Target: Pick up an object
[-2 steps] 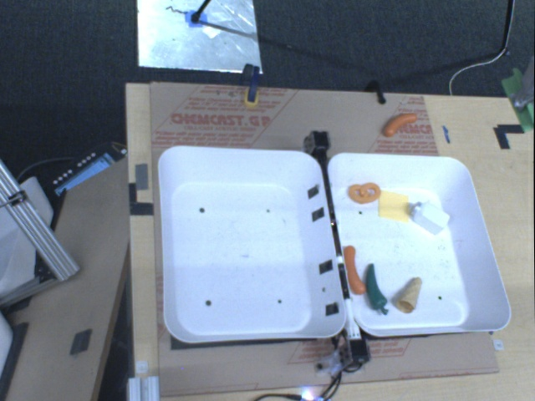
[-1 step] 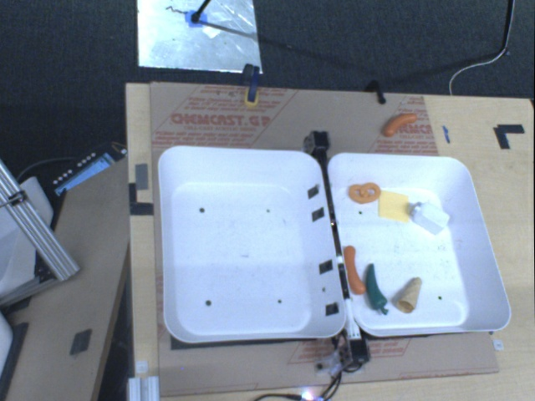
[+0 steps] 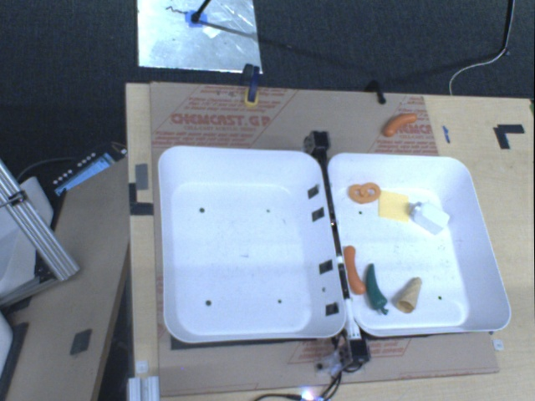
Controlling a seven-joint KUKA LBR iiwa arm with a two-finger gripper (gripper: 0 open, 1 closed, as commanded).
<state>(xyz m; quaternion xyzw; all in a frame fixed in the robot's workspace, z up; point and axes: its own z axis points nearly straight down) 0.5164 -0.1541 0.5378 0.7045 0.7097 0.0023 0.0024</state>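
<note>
Small objects (image 3: 365,193) in right bin (image 3: 481,249)

At the left edge of the frame we see a metal frame (image 3: 29,232) cut off, so we cannot tell what it belongs to. A white cable (image 3: 493,53) at the upper right runs out past the top edge. At the bottom edge, wires (image 3: 330,374) below the bins leave the picture. The small white object (image 3: 429,216) in the right bin (image 3: 485,266) is too blurred for us to name. The printing on the cardboard sheet (image 3: 221,117) in the upper middle is too soft to read fully.
</note>
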